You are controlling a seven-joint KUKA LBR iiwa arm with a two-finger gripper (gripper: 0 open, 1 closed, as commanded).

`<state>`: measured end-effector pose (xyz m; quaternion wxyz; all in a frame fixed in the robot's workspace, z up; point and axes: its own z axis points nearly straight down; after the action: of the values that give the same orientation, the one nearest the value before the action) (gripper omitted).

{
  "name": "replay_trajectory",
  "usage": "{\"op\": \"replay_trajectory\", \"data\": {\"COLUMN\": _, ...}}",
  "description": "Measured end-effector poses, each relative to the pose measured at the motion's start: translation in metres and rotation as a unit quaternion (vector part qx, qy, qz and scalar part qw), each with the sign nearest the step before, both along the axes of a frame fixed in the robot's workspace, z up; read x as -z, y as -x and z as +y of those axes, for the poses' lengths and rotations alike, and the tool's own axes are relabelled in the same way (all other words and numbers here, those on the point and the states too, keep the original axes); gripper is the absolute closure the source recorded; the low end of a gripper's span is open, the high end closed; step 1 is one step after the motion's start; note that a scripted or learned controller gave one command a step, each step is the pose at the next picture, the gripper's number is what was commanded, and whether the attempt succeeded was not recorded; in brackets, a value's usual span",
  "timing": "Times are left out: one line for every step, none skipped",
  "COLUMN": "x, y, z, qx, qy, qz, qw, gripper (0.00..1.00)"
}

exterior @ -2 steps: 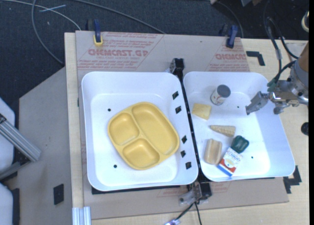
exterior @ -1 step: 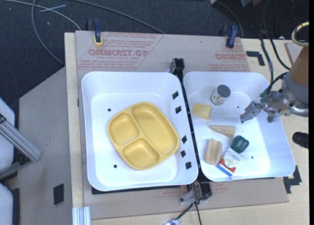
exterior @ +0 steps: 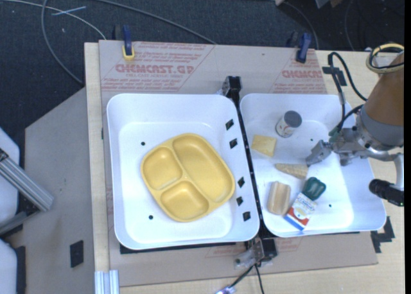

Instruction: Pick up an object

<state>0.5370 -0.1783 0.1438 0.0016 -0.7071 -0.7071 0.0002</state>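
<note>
The white carton (exterior: 300, 212) with red and blue print lies at the near edge of the right bin (exterior: 359, 219), below and left of the gripper (exterior: 319, 153).

Objects, left to right:
- Yellow tray (exterior: 187, 176): in the left bin (exterior: 122, 158), well left of the gripper.
- Yellow block (exterior: 263, 146): left of the gripper, at about its height.
- Tan roll (exterior: 279, 198): below-left of the gripper, long axis near vertical in the view.
- Can (exterior: 289, 123): upright, above-left of the gripper.
- Wedge (exterior: 292, 170): just below-left of the gripper, long axis running left to right. Probably the nearest candidate.
- Green object (exterior: 314, 188): directly below the gripper, touching the carton's top.

The gripper points left over the right bin. Whether it is apart or together cannot be told. Nothing is seen held in it.
</note>
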Motion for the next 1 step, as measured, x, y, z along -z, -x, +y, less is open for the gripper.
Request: {"op": "replay_trajectory", "data": {"x": -0.0125, "y": -0.0004, "z": 0.0000, "qx": 0.000, "qy": 0.0004, "qz": -0.002, "qw": 1.0000, "gripper": 1.00}}
